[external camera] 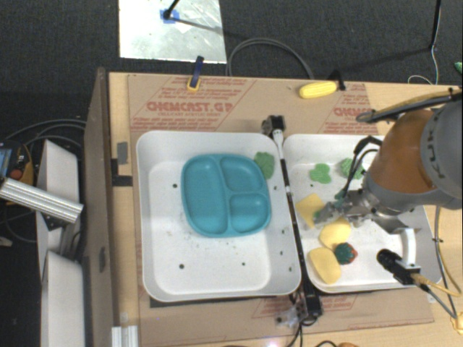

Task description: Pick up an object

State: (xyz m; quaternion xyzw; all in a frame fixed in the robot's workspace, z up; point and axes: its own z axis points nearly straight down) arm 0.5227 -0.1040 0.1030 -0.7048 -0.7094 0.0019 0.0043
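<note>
Brown cardboard covers the bench under two white bins. A blue divided tray fills the left bin. Pale yellow, rounded pieces and green bits lie in the right bin, where the gripper hovers near them, seemingly holding nothing.
</note>
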